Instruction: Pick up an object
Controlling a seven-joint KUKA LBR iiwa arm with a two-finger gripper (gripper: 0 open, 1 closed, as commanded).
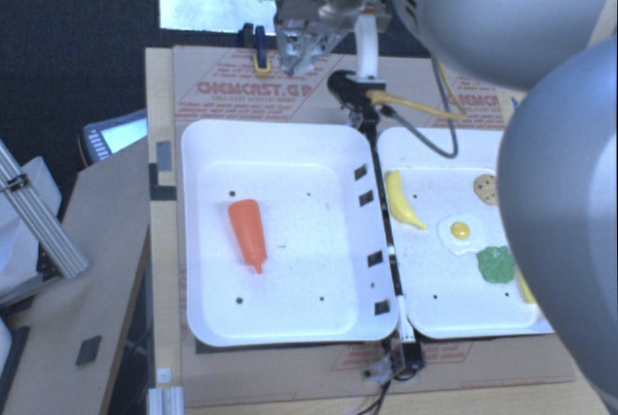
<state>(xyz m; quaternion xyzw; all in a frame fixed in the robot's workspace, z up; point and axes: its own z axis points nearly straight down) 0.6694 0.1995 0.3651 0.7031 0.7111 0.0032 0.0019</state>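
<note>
An orange carrot [248, 232] lies in the left white bin [198, 239], left of the bin's middle. The right bin [439, 307] holds a yellow banana [403, 201] by its left wall, a fried egg [461, 233], a brown cookie [486, 188] and a green leafy piece [496, 264]. The arm's big grey body covers that bin's right part. My gripper [301, 56] hangs high over the cardboard behind the left bin's back edge, far from every object, and nothing shows in it.
Both bins rest on a cardboard sheet [241, 90] with red print. A blue and yellow clamp [259, 48] sits at the back. A tablet [111, 138] and an aluminium rail [39, 210] stand off the bench's left side.
</note>
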